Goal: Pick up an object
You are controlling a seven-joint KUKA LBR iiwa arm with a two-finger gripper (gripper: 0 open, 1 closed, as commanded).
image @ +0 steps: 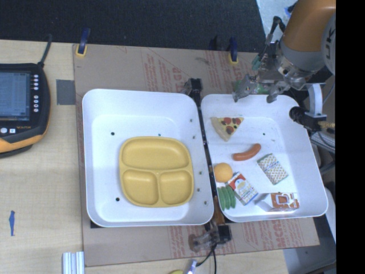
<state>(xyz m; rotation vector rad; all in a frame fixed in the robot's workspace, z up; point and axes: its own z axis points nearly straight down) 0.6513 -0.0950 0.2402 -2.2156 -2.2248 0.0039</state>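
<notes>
The right bin (296, 131) holds a pizza slice (227, 125), a sausage (246, 152), an orange ball (223, 171), a green pod (227, 197), a red-and-white packet (243, 188), a chequered pouch (272, 168) and a small red carton (283, 201). My gripper (255, 96) hangs over the far edge of that bin, behind the pizza slice and apart from it. Its fingers are spread open with nothing between them.
The left bin (100, 119) carries a yellow divided tray (155, 170). A teach pendant (20, 107) lies on the bench at the far left. Clamps and cabling sit along the seam between the bins (195, 87).
</notes>
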